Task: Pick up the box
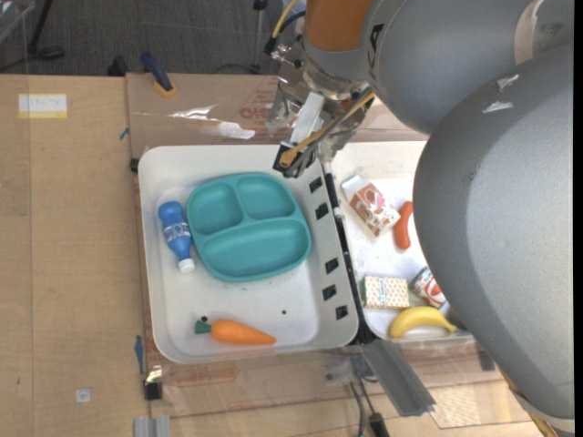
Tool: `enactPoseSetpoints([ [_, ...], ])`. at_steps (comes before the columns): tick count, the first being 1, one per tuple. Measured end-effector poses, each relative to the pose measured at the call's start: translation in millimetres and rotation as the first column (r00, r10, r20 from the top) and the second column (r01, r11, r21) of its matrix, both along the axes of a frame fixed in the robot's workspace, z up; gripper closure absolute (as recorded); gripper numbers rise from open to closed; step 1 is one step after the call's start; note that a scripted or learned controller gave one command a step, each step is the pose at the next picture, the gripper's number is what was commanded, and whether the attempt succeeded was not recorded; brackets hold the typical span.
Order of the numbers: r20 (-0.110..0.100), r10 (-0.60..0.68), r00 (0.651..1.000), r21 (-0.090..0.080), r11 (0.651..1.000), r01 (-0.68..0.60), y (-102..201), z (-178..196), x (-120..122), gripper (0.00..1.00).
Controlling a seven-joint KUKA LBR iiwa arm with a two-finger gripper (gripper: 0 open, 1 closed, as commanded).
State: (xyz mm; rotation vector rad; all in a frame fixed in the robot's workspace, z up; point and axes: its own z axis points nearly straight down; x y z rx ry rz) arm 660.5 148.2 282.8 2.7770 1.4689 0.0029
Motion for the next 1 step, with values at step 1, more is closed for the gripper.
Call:
enactPoseSetpoints([
  [1, -0.005, -0.005, 1.000, -0.001, 1.000, 0.005, -22.9, -11.7, -62.0, 0.00],
])
